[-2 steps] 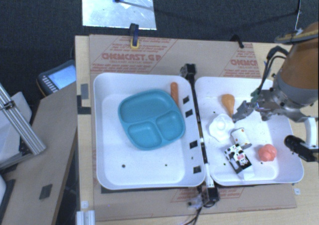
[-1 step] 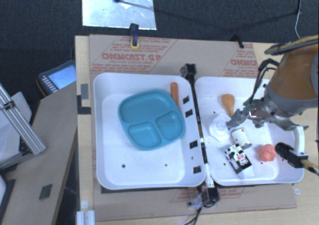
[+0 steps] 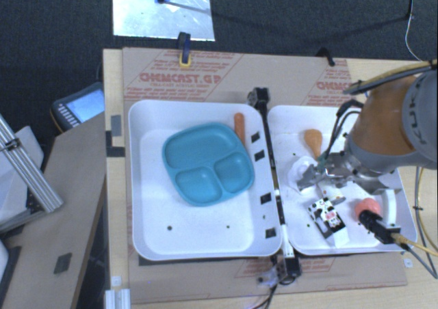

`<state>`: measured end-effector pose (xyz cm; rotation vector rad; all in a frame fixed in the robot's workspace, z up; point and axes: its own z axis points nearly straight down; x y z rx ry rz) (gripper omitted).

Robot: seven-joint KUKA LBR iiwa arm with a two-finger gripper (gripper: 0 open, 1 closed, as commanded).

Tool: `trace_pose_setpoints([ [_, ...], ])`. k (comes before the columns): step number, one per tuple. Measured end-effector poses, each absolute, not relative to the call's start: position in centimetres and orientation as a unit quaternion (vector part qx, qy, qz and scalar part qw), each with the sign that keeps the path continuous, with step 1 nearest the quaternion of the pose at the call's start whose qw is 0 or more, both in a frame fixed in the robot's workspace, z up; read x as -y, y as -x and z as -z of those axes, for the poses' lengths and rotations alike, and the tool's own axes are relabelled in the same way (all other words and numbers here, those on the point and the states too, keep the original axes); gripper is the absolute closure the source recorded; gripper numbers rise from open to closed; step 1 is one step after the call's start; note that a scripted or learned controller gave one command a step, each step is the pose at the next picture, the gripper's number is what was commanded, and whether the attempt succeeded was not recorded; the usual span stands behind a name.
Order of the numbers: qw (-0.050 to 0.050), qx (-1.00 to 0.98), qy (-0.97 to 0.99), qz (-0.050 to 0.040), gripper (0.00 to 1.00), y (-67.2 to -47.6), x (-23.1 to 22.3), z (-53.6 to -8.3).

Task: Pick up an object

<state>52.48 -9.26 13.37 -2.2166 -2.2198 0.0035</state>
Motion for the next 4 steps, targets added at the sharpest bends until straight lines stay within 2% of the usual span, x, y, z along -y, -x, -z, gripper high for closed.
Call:
trace_pose_setpoints([
  [1,-0.015,0.706,0.708,0.0053,0.0,-53.2,9.9,-11.3],
  [2,-0.009,0.706,0.708,0.0038,1.0,-53.1,9.7,-12.1],
  [3,-0.003,0.709,0.706,0.0019,1.0,-53.2,9.2,-18.4],
  [4,-0.003,0.709,0.705,0.0023,1.0,-53.7,8.5,-23.1],
])
